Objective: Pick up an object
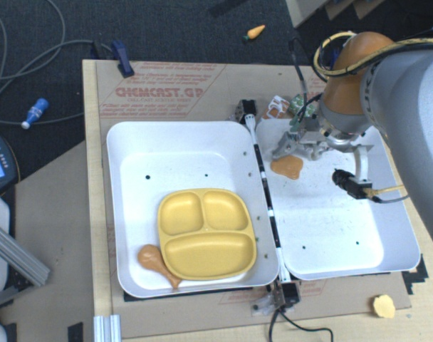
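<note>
- We are looking at the gripper point(302, 148) first: it is hanging low over the far left corner of the right bin point(330, 248), and we cannot tell how its jaws are standing, since the wrist hardware is hiding them.
- Just below and beside the gripper, a flat orange-brown piece point(287, 167) is lying on the right bin's floor near the divider; we are not seeing it between any part of the gripper.
- A black cable fitting point(350, 182) is hanging off the wrist over the same bin.
- The grey arm point(409, 112) with its orange band point(359, 55) is reaching in from the right.
- In the left bin point(131, 155), a yellow divided tray point(206, 234) is sitting toward the near side, with an orange drumstick-shaped toy point(156, 261) touching its near left edge.
- Outside the bins, a small yellow piece point(383, 306) is lying on the bench board near the right bin's near corner.
- On the dark floor, a blue bottle point(35, 111) is lying well to the left.
</note>
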`<state>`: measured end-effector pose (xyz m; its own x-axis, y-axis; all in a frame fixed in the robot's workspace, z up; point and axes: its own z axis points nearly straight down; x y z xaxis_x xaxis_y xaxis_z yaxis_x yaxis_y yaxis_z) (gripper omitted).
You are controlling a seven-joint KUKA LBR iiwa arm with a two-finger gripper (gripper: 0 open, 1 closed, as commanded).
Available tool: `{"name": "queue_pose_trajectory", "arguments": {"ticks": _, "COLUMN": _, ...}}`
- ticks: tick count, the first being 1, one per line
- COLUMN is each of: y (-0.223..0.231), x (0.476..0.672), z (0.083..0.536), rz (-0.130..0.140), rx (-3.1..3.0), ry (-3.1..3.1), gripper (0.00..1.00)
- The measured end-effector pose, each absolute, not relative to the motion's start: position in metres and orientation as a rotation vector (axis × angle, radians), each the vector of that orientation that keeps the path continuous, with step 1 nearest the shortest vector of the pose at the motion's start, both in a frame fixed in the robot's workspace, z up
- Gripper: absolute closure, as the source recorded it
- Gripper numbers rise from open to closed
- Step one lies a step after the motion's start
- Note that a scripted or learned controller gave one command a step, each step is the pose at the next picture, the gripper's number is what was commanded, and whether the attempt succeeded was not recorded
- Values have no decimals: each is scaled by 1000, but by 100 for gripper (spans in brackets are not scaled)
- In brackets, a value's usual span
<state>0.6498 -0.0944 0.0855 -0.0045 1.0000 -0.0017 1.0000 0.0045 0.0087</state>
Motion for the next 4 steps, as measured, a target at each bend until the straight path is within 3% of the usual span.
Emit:
{"name": "queue_pose_trajectory", "arguments": {"ticks": 1, "y": -100, "x": 660, "z": 85, "rz": 3, "rx": 2217, "ry": 2221, "gripper": 0}}
{"name": "queue_pose_trajectory", "arguments": {"ticks": 2, "y": -93, "x": 635, "z": 85, "rz": -3, "rx": 2225, "ry": 2223, "gripper": 0}}
{"name": "queue_pose_trajectory", "arguments": {"ticks": 4, "y": -97, "x": 646, "z": 85, "rz": 2, "rx": 2219, "ry": 2221, "gripper": 0}}
